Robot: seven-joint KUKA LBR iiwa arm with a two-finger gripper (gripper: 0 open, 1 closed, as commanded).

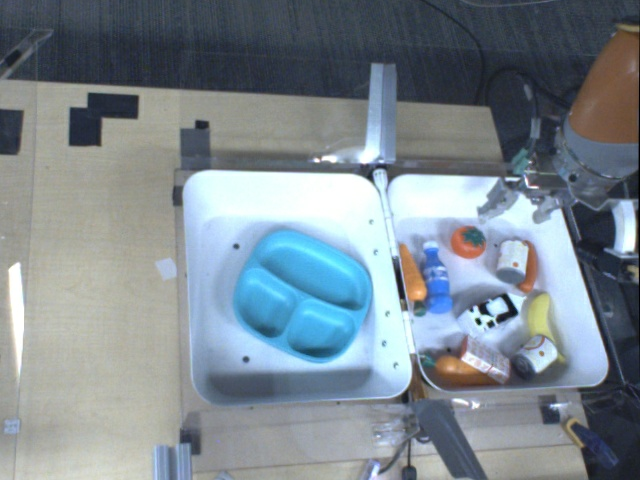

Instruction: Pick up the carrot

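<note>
Here, your gripper [520,200] hung spread open, grasping nothing, at two o'clock in the right bin [590,368]. The carrot [412,274] lay at nine o'clock, against the bin's wall.

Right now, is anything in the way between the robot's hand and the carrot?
Partly. The gripper hangs over the right bin's far right corner, while the carrot lies against its left wall. The tomato and blue bottle sit between them, though from above the carrot looks uncovered.
</note>
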